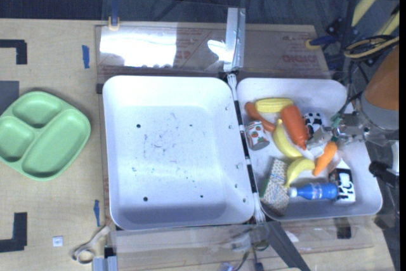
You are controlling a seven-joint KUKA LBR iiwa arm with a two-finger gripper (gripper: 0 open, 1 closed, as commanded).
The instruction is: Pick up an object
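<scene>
The gripper (334, 132) hangs low over the right bin (365, 200), beside a small carrot (324, 158) whose long axis slants from upper right to lower left. I cannot tell how its fingers stand. A bigger carrot (293, 125) nearby runs almost straight up the bin.

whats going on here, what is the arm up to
A grey arm with an orange band reaches in from the right, its gripper low over the right bin, among toy food: an orange carrot, bananas, a blue bottle. Nothing is visibly held yet. The left bin holds nothing.
</scene>
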